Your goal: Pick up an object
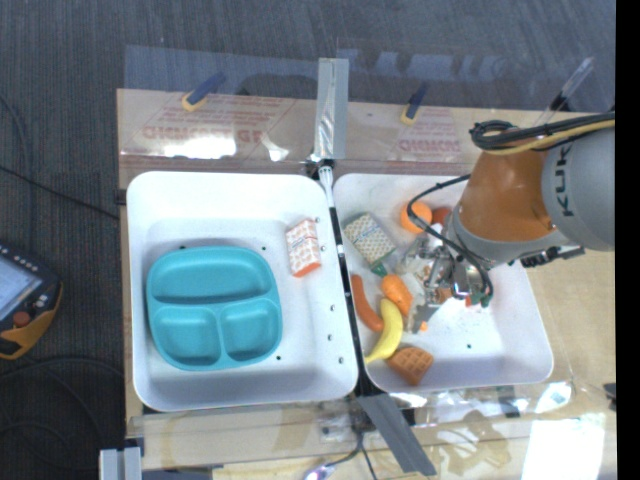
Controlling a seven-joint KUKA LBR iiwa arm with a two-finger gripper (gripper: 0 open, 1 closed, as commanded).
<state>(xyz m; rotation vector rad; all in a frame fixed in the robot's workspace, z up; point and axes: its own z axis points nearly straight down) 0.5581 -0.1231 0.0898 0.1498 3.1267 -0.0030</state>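
My gripper hangs low over the middle of the right bin, reaching in from the right under the orange wrist band. Just left of it lie an orange carrot-like piece, a yellow banana and a red sausage shape. A patterned packet lies toward the bin's back left, and an orange fruit peeks out behind the wrist. An orange wedge rests near the front wall. The wrist hides the fingertips.
The left bin holds a teal divided tray and a small orange-and-white carton by its right wall. A ridge between the bins runs down the middle. Cables loop around the wrist.
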